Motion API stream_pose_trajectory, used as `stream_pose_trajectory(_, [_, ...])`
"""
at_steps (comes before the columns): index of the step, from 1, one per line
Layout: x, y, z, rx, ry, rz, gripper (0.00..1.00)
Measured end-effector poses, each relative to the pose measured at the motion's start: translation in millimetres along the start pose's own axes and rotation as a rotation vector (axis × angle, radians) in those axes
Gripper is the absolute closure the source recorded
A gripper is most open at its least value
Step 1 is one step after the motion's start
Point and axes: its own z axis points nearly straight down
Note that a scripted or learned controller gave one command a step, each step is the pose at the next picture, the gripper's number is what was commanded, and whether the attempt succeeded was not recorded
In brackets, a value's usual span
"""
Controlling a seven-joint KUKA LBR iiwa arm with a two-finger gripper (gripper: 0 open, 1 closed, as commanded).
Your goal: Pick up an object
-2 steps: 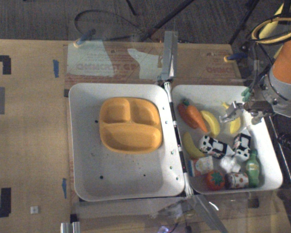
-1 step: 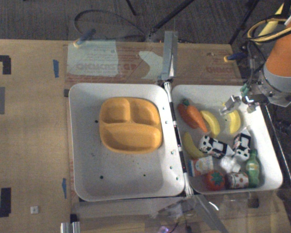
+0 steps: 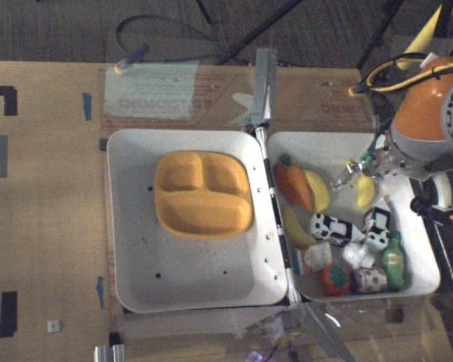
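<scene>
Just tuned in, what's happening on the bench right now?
The grey arm with the orange band reaches in from the right, its gripper low over the right white bin, near a yellow toy piece. That bin holds toy food, including an orange carrot. An orange divided plate lies in the left white bin.

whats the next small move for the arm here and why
Probably lower the gripper a little onto the yellow toy just beneath it in the right bin: nothing is visibly between its fingers, and that toy lies nearest, apart from the crowded cluster along the bin's front.
</scene>
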Motion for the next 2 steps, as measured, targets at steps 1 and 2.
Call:
stream_pose_trajectory(1, [-0.7,0.4,-9.8,-0.003,-0.001,0.002,1.00])
stream_pose_trajectory(2, [58.1,28.6,-108.7,0.001,0.000,0.235,1.00])
